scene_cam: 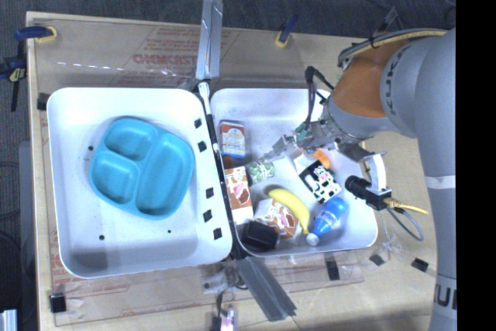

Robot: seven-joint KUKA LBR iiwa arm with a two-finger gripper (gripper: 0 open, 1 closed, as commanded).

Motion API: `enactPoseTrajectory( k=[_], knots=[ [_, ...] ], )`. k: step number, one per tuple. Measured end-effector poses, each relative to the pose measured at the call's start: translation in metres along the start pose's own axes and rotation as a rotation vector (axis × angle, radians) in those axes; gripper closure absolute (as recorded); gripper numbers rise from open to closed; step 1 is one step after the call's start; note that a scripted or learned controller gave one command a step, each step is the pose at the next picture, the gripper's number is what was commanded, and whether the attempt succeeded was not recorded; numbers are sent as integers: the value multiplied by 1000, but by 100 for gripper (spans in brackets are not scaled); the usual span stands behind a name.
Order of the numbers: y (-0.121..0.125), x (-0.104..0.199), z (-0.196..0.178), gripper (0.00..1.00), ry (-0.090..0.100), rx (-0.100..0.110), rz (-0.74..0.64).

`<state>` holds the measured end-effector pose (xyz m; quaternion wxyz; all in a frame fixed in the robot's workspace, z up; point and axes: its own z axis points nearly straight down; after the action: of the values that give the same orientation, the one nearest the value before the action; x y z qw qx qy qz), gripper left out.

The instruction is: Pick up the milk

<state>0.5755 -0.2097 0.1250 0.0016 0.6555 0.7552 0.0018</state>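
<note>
The milk is a small white carton with black cow patches. It lies tilted in the right bin, right of the middle, just above a blue bottle. My gripper reaches down-left from the orange-banded wrist into the middle of that bin. Its tip is just left of and above the milk, close to a small green and white carton. Nothing shows held in it.
The right bin also holds a banana, a brown carton, a brown and white box, a chocolate-coloured carton and a black object. A blue divided plate lies in the left bin.
</note>
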Motion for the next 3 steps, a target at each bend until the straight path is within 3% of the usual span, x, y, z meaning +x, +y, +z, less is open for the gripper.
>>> enactPoseTrajectory(
  k=[1,2,3],
  knots=[
    [-17,6,15,0,-3,-26,81],
    [4,15,-48,0,0,7,423],
    [-24,16,-22,0,1,8,263]
  ],
)
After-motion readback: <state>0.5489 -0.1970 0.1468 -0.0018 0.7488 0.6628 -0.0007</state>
